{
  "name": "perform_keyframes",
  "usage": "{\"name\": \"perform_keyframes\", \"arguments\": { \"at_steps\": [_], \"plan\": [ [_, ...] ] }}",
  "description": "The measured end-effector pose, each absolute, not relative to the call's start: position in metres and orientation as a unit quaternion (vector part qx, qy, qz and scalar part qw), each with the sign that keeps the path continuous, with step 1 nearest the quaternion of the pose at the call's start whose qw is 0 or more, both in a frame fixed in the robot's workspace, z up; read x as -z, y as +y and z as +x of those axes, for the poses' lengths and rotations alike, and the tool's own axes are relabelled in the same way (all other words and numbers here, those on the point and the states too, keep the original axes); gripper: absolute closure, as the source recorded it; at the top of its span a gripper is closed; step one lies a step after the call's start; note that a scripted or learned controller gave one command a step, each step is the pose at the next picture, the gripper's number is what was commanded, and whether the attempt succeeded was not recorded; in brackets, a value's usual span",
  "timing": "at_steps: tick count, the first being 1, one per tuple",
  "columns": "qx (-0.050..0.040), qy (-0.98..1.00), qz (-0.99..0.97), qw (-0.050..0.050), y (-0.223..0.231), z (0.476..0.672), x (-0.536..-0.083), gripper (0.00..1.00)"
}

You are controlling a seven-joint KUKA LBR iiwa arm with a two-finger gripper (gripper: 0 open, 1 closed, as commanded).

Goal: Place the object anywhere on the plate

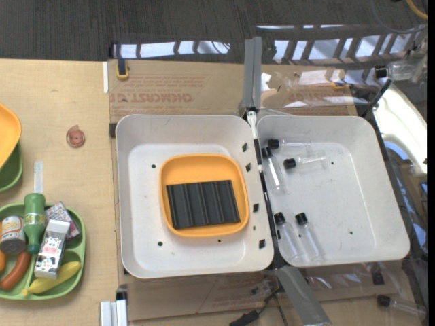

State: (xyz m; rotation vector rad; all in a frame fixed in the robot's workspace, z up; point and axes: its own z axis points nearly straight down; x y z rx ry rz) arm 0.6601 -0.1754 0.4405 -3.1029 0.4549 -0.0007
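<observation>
The dark slab (pixel 204 204) already lies on the plate (pixel 171 175) in the left bin (pixel 136 250); I judge the placing done. My claw's state: cannot tell.

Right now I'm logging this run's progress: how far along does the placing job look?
Done, as it looks: a dark ribbed block lies flat in the middle of the orange plate, which sits in the left bin. In hand: nothing I can see being carried. Left: possibly nothing, if the block is the object meant. Several clear vials with black caps lie in the right bin, untouched.
</observation>
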Motion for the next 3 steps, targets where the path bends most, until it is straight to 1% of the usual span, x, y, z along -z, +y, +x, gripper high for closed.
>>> {"name": "perform_keyframes", "arguments": {
  "at_steps": [1, 2, 3],
  "plan": [
    [0.0005, 0.098, -0.995, 0.003, -0.220, 0.660, -0.440, 1.00],
    [0.0001, 0.099, -0.995, 0.004, -0.188, 0.660, -0.436, 1.00],
    [0.0008, 0.099, -0.995, 0.003, -0.220, 0.660, -0.441, 1.00]
  ]
}}
